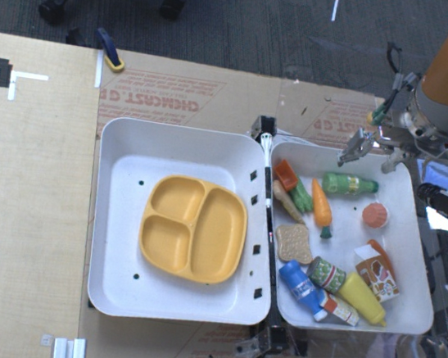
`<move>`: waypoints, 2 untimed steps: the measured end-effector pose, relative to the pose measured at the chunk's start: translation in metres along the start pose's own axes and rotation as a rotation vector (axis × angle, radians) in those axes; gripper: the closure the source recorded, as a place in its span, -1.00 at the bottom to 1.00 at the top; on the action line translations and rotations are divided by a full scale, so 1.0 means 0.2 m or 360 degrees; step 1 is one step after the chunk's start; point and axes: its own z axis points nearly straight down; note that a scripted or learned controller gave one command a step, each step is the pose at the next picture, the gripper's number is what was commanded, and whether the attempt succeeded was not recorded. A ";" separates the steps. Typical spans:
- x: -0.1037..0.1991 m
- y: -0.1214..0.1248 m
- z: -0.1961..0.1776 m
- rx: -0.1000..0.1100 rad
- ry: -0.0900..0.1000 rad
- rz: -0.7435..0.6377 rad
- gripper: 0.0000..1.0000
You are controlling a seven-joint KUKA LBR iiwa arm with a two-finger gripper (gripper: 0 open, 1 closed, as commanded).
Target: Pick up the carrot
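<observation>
Carrot check for you: the slim orange plastic carrot with green tip [322, 202] lies in the right white bin [414, 267], between the brown toy bread stick [289, 201] and green bottle [350, 184]. Your jaws [374, 152] hang spread wide and empty over the bin's far rim, well apart from it.

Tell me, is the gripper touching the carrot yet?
Apart. The camera view shows the gripper over the right bin's far rim, with bare white bin floor between it and the carrot, which lies nearer the bin's middle.
</observation>
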 end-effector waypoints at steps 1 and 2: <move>0.03 -0.15 0.76 -0.0003 0.0000 0.0136 -1.00; 0.02 -0.15 0.71 -0.0003 -0.0002 0.0147 1.00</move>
